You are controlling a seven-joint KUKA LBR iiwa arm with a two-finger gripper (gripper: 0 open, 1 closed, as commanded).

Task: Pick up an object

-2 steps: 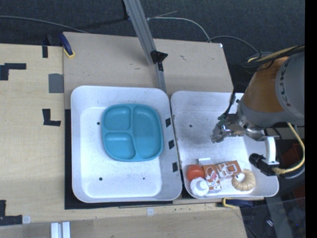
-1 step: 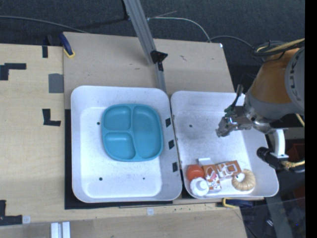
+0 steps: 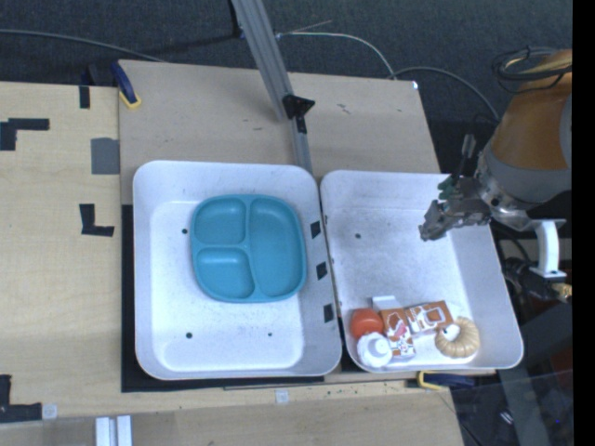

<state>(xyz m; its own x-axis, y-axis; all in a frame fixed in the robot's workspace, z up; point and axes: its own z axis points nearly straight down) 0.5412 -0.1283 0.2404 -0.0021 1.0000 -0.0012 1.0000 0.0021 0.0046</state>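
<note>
The grey arm (image 3: 530,147), with its orange band showing at the upper right, reaches in from the right edge and bends down and leftward over the right white bin (image 3: 409,268). Its wrist ends in the dark claw (image 3: 433,225), which sits low over the upper right part of that bin, near the bin's far right wall and pointing down and to the left. The fingers are too dark and small against the wrist to tell how far apart they stand, and nothing can be seen between them. The things to pick up lie huddled along the near edge of the same bin, well apart from the claw: a red-orange round object (image 3: 365,322), a white round piece (image 3: 375,349) just in front of it, a flat red and white packet (image 3: 415,325) beside them, and a tan ring-shaped thing like a doughnut (image 3: 458,337) at the right end of the row, touching or nearly touching the packet. The left white bin (image 3: 158,277) holds a teal divided plate (image 3: 248,247) lying flat near its middle. Both bins rest side by side on the pale wooden counter (image 3: 56,249).
</note>
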